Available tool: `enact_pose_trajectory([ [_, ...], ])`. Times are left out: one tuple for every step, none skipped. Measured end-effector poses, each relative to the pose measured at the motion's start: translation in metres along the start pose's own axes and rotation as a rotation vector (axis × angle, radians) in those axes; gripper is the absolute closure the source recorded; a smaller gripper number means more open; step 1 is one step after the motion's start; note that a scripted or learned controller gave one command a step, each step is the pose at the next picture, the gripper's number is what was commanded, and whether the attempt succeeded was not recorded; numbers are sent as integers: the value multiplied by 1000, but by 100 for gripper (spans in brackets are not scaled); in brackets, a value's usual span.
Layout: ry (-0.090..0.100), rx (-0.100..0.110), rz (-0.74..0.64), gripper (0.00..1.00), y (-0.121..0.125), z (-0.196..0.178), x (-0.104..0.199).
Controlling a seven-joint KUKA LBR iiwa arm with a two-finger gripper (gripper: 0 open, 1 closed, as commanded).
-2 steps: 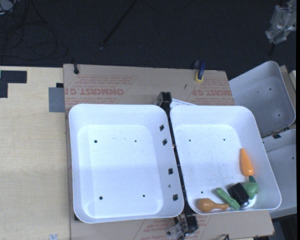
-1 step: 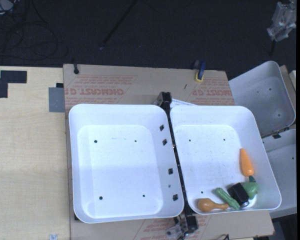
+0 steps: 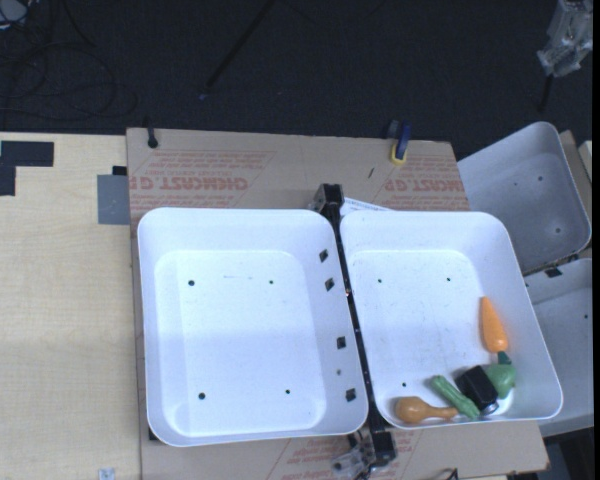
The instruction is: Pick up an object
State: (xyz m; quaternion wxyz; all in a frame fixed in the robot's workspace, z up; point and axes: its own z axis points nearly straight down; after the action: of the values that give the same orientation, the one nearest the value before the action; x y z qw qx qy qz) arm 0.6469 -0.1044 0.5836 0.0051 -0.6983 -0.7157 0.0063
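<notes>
Several small objects lie in the near right corner of the right bin (image 3: 420, 238). An orange carrot-shaped piece (image 3: 493, 326) rests against the right wall. Below it a black block (image 3: 477, 386) sits between a green rounded piece (image 3: 501, 376) and a green stick (image 3: 453, 395). A tan gourd-shaped piece (image 3: 420, 409) lies along the front wall. My gripper (image 3: 566, 36) is a pale grey blurred shape at the far top right, high over the dark floor and well away from both bins and from every object.
The left bin (image 3: 170, 238) stands beside the right one on a cardboard sheet (image 3: 280, 173). A black clip strip (image 3: 342, 308) joins the two bins. A grey metal panel (image 3: 525, 193) lies to the right of the bins.
</notes>
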Motion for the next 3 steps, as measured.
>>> enact_pose_trajectory([
  [0,2,-5,100,0,-9,1],
  [0,5,-11,100,1,-19,3],
  [0,8,-16,100,1,-28,4],
])
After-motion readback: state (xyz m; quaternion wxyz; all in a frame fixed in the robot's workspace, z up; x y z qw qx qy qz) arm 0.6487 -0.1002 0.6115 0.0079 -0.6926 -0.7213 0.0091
